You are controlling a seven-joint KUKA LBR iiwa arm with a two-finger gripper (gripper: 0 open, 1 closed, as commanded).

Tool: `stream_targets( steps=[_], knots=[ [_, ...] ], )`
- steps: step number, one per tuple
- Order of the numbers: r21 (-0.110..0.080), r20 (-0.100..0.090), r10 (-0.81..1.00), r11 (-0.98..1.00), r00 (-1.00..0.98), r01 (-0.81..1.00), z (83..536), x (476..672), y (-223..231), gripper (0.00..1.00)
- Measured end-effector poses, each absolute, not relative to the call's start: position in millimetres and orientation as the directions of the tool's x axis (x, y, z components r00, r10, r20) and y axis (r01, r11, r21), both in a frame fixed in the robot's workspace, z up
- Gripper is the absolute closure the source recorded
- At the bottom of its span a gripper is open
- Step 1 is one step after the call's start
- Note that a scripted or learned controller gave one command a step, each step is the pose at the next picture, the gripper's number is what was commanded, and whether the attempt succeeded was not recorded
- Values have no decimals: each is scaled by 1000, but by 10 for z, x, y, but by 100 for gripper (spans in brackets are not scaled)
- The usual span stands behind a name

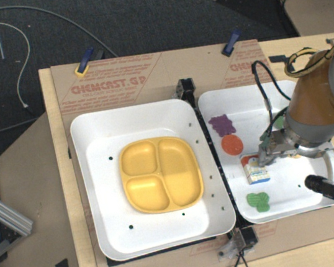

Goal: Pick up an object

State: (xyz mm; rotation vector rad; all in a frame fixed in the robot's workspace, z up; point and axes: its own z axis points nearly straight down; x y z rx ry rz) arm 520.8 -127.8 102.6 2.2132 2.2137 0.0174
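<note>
**Gripper low over the small box in the right bin**

I see the arm (321,96) reaching into the right bin (291,201), with the gripper (264,157) down at the small white box (257,173), touching or just above its upper edge. I cannot tell from this angle how the tool is set, nor whether it has the box. Near the box lie an orange disc (232,145), a purple piece (221,125) and a green piece (259,201). The left bin (93,141) holds a yellow divided plate (161,174).
</note>
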Motion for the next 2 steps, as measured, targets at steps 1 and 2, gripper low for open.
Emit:
stream_targets(
  steps=[1, 2],
  knots=[
    [6, -1, 1000, 1, -1, 1000, 1505, 5302, -1317, 100],
    [6, -1, 1000, 2, -2, 1000, 1973, 5386, -1282, 100]
  ],
)
